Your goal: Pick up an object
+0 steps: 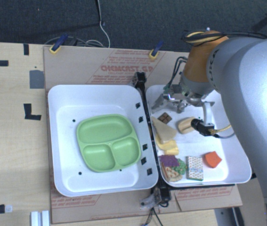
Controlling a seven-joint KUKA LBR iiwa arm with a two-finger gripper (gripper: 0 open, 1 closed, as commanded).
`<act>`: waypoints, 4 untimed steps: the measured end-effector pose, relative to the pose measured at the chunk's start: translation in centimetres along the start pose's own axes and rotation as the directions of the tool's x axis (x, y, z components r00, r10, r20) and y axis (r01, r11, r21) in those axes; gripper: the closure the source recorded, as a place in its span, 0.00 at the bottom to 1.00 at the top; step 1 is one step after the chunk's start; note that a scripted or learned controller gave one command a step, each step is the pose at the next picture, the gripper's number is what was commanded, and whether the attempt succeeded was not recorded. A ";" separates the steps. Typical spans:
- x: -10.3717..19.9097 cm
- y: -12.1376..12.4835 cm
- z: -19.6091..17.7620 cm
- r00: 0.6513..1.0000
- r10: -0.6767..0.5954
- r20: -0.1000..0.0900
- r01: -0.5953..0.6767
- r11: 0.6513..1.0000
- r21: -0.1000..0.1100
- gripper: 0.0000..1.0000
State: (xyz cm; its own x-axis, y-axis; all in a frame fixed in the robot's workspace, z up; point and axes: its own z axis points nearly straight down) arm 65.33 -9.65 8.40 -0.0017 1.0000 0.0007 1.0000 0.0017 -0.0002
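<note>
Bulky grey arm [246, 79], orange wrist band [197, 65], thin dangling cables.

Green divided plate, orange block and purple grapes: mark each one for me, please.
green divided plate [108, 143], camera view, centre where the dividers meet
orange block [212, 159], camera view, its top face
purple grapes [169, 161], camera view, middle of the bunch

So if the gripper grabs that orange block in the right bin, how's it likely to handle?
The orange block looks chunky with flat faces, so it probably won't roll and should stay stiff when squeezed. It appears small, so likely light. It sits apart from the patterned card, so a push may slide it freely.
</note>
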 end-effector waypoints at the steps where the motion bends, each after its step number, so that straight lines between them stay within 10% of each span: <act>1: 0.0 -2.7 0.0 1.000 0.001 0.002 -0.001 1.000 0.002 0.00; 3: 0.0 1.4 0.0 1.000 -0.001 0.002 0.001 1.000 0.006 0.00; 4: 0.1 -1.3 0.0 1.000 0.002 0.002 -0.002 1.000 0.003 0.00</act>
State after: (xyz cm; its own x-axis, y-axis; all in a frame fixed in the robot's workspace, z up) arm 64.06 -9.53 8.41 0.0003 1.0000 -0.0011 1.0000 -0.0003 -0.0030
